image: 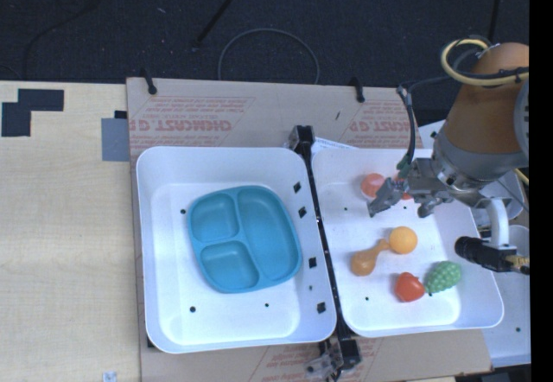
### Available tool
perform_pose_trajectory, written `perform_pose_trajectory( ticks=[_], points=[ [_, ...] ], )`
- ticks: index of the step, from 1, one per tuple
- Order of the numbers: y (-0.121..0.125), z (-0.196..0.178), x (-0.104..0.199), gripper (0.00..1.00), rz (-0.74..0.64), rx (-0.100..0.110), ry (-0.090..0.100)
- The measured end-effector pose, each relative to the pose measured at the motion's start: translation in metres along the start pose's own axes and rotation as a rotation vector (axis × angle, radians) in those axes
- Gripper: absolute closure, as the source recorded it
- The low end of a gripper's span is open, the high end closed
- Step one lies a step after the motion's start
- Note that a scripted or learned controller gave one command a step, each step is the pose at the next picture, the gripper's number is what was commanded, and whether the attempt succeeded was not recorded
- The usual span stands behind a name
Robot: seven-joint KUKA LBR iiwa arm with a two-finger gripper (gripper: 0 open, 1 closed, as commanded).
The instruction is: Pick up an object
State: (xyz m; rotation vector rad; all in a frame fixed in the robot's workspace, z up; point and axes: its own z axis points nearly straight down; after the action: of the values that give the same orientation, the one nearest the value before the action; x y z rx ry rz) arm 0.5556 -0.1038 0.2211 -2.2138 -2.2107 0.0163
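- Bench (60,242): light wood, with dark floor and loose cables beyond its far edge. A cardboard sheet (225,117) lies under two white bins set side by side.
- Left bin (164,199): holds a blue divided plate (244,238) near its centre.
- Right bin (484,311): holds the candidate objects. A red-orange ball (373,184) sits near the far left corner. An orange gourd-shaped toy (384,251) lies near the centre. A red piece (409,287) and a green bumpy piece (443,276) lie touching each other toward the near right corner.
- Arm (488,125): reaches in over the right edge of the right bin.
- Gripper (402,197): fingers spread apart, nothing between them. It is above the far half of the right bin, just beside the ball and near the gourd toy.
- Step in hand: judged as the approach. No object is grasped yet.
- Next move: pick one target, centre the spread fingers over it, descend, then close. The ball is nearest; it is round and may roll away from a finger that lands off-centre.
- Writing: the cardboard carries red print along its far edge, seen upside down. It appears to read "CHEMCOZT", but this is uncertain. More red print at the near edge is too small to read.
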Motion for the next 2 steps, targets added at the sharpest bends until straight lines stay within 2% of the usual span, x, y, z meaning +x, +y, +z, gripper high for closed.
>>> perform_pose_trajectory(
  ticks=[1,2],
  points=[
    [0.002,-0.008,0.0,0.0,-0.002,-0.013,-0.001],
    [0.008,0.048,-0.008,0.0,-0.002,-0.012,-0.001]
  ],
)
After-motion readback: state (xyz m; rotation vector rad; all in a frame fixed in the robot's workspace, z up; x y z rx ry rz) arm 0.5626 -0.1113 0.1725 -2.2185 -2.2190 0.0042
